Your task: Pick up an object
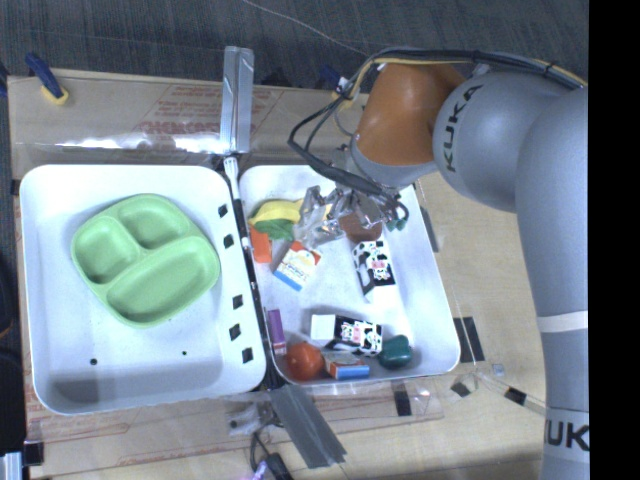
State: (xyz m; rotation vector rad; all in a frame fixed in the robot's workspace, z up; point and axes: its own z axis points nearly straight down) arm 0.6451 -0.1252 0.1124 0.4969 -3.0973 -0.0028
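White plastic bins sit side by side on the worktop (120, 103), the left bin (40, 298) holding a green divided plate (145, 258) at centre-left of the frame. The grey arm (520, 118) reaches in from the right, its orange band (400, 108) above the upper part of the right bin (440, 298). The gripper (335, 213) is low in that bin's upper half, just beside a banana (275, 211); glare and cabling blur it, and whether it is parted, together or clamped on anything cannot be made out. A small carton with orange and blue print (296, 266) lies just below it, and a cow-patterned box (373, 266) lies to the right, partly tucked under the wrist. Along the bin's lower edge cluster a second cow-patterned box (358, 335), a red round object (305, 360), a dark green object (396, 350) and a purple item (274, 326) against the divider, their shapes hard to read.
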